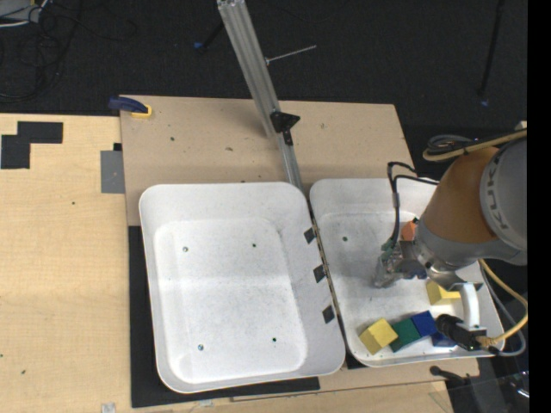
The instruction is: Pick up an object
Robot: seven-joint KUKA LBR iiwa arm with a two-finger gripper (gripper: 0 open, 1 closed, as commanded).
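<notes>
My gripper (386,274) hangs low over the middle of the right bin (353,222), pointing down at the bin floor. I see nothing held in it. Near the bin's front edge lie a yellow block (376,336), a green block (405,334) and a blue block (424,324) in a row, a little in front of and to the right of the gripper. Another small yellow piece (442,293) lies to the gripper's right, partly hidden by the wrist.
The left bin (172,205) stands beside the right one, joined by black clips (318,272). A slanted metal bar (256,76) rises behind the bins. The grey and orange arm (473,205) covers the right bin's far right corner.
</notes>
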